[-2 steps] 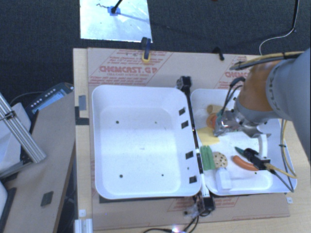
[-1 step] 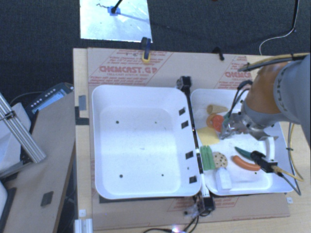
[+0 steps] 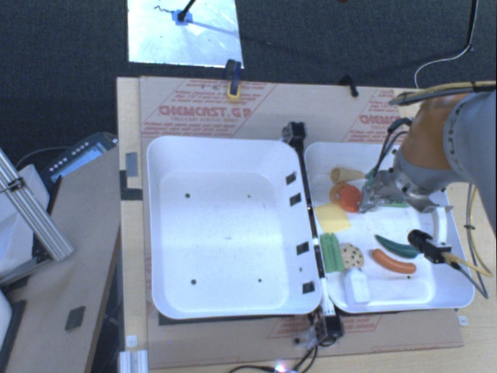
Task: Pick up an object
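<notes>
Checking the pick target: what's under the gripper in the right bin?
The gripper sits over a red round item beside the yellow slice; what its body covers is hidden.

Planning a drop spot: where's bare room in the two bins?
The left white bin has open floor wall to wall. The right white bin is crowded: red tomato, yellow square, orange sausage, gripper.

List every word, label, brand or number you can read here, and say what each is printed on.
"CHEMCAST GP": red print on the brown board under the bins, at its upper left.
The same red print starts again at the board's upper right, cut off by the arm; I read "CHEMC" at most.
The smaller red lines around both logos are too blurred to read.
The grey panel at left has a screen and buttons, too small to read.
</notes>
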{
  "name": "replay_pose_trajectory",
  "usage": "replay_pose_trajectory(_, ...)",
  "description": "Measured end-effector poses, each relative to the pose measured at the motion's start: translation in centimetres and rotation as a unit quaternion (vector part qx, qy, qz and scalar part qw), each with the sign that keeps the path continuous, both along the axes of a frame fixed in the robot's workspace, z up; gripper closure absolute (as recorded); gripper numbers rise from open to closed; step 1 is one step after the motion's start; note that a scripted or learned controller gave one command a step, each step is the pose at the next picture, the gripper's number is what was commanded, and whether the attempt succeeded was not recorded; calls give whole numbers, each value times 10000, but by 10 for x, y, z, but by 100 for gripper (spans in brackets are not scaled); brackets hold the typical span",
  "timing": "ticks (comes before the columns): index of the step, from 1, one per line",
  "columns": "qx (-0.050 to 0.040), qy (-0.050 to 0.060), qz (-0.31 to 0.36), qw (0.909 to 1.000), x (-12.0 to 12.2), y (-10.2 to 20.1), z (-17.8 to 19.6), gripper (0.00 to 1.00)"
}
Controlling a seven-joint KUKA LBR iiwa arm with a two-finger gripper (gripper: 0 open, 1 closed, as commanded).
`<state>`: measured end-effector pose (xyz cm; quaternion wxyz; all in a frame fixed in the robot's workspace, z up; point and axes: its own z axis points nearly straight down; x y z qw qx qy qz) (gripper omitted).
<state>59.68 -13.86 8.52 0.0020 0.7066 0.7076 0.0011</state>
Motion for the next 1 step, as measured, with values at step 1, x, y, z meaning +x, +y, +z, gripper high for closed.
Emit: replay_pose_trajectory(1, 4, 19, 13, 10000, -6, 14, -1, 100)
